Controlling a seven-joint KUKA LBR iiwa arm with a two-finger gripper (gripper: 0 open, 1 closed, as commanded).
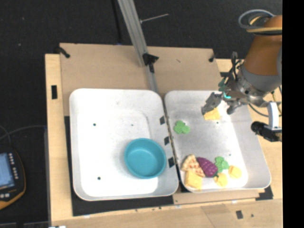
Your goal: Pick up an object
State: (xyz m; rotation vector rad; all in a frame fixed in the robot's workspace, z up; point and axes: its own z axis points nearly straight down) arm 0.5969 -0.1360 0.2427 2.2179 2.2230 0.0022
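The arm [263, 56] reaches in from the right, its end effector [219, 107] over the upper part of the right bin [247, 141]. A small yellow piece [213, 115] sits between its fingers, so the end effector is clenched on that piece, which hangs just above the bin floor near the back edge.

A small green toy [181, 127] lies alone in the right bin, toward its left wall. At the front of the same bin a cluster of toys rests close together: a waffle-patterned piece [190, 163], a purple piece [206, 165] touching it, a green piece [221, 163] beside that, and yellow pieces [228, 175] along the front rim.

The left bin [95, 118] holds a blue bowl [144, 158], upright, near its front right corner. Both bins sit side by side on the tabletop [104, 65].
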